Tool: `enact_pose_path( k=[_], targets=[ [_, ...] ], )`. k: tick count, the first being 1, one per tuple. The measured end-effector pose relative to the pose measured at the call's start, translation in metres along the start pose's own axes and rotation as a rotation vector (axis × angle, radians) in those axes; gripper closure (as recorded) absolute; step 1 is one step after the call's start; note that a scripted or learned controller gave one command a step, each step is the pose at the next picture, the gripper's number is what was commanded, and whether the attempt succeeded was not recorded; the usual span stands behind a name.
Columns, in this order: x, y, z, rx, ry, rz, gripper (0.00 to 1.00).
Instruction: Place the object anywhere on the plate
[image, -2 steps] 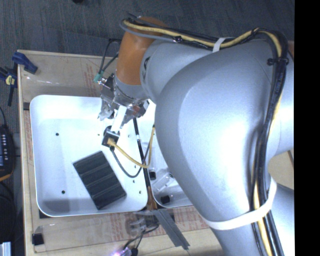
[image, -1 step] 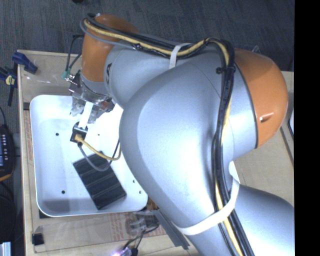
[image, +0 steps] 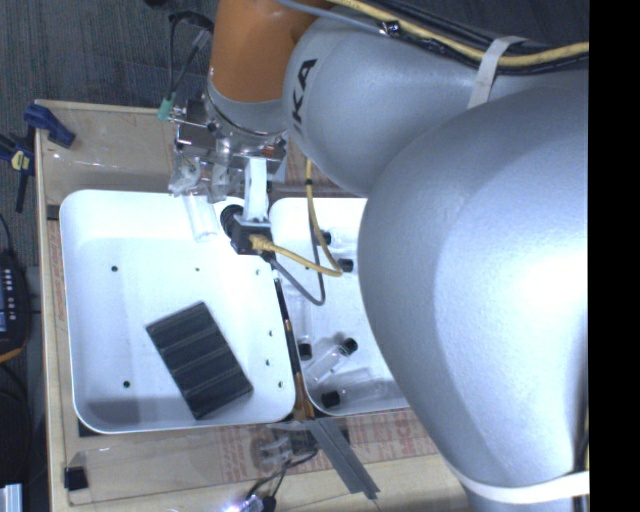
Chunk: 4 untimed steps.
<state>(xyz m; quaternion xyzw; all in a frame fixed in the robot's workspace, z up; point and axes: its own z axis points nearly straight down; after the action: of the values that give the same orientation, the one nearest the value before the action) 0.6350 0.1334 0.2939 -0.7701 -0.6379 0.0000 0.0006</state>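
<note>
The task looks barely begun — nothing visible has been set down on a plate, and the lifting and placing are, by my reading, all still ahead.

At far left, a blue clamp (image: 48, 124) grips the corner of the table (image: 110, 135). Next comes the left bin (image: 80, 300), a shallow white tray. In it lies a dark ribbed rectangular slab (image: 198, 359), flat on the floor toward the near edge and turned at an angle; whether this is the object or serves as the plate, I cannot tell. It sits well apart from the hand.

The hand (image: 205, 200) hangs over the far rim of that bin, near the divide between the two trays. Its clear fingers point down, but how far apart they stand cannot be made out, and nothing can be seen between them.

Further right, the right bin (image: 335, 215) is largely covered by the grey arm (image: 480, 250). A few small clear pieces with dark ends (image: 335, 350) lie near its front corner — too small to name.
</note>
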Motion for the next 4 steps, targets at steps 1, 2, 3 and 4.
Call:
enact_pose_path(
  k=[1, 2, 3, 4],
  targets=[
    [-0.027, -0.127, 0.115, 0.007, -0.004, 0.113, 1.00],
    [0.002, -0.056, 0.193, 0.004, -0.005, 0.268, 1.00],
    [-0.063, -0.077, 0.102, 0.003, -0.002, 0.182, 1.00],
    [0.064, -0.048, 0.150, 0.005, -0.003, 0.092, 1.00]
  ],
)
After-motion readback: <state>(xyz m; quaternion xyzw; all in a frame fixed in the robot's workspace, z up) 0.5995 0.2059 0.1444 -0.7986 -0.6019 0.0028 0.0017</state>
